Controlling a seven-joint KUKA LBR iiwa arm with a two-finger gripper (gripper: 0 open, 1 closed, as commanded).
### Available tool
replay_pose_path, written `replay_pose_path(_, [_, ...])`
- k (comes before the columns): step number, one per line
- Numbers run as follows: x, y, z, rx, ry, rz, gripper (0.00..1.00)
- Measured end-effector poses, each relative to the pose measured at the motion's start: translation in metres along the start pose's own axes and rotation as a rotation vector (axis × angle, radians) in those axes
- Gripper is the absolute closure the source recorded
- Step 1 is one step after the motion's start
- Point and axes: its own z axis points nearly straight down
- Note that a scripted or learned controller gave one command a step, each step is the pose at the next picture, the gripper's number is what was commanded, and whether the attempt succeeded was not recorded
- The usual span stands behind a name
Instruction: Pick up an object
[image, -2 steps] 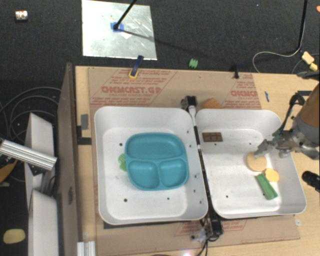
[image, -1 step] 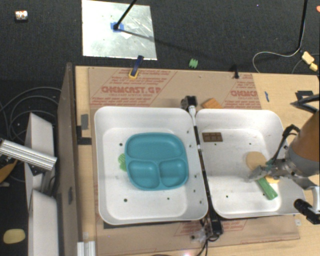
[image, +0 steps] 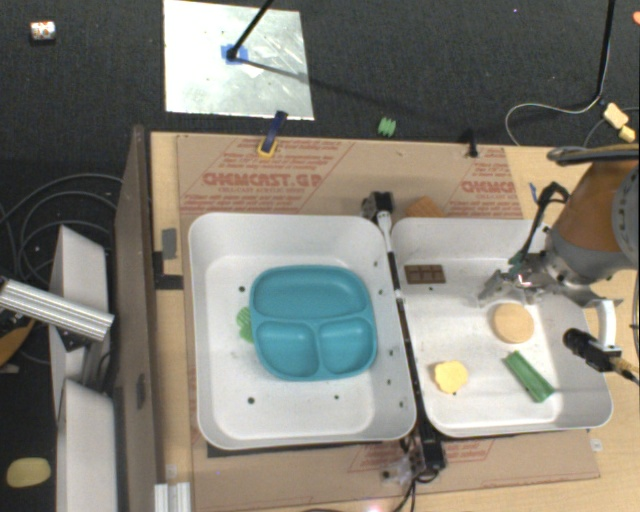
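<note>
In the right bin (image: 590, 405) lie a tan round disc (image: 513, 323), a yellow lump (image: 451, 376), a green stick (image: 528, 377) and a brown chocolate-bar piece (image: 425, 274). My gripper (image: 518, 288) hangs over the bin's upper right part, just above the far edge of the tan disc. It looks open, and nothing shows between its fingers. The grey arm with its orange band (image: 605, 205) comes in from the right.
The left bin (image: 215, 400) holds a blue divided plate (image: 312, 320), with a small green thing (image: 243, 322) peeking out at the plate's left edge. A black clamp (image: 380, 207) sits at the back where the bins meet. Cables run along the right side.
</note>
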Motion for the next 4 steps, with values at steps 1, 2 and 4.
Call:
replay_pose_path(1, [0.021, -0.049, 0.002, 0.015, 0.005, 0.009, 0.0])
replay_pose_path(2, [0.02, -0.046, -0.01, 0.008, 0.002, 0.007, 1.0])
replay_pose_path(4, [0.148, -0.018, -0.109, -0.001, 0.006, -0.003, 1.0])
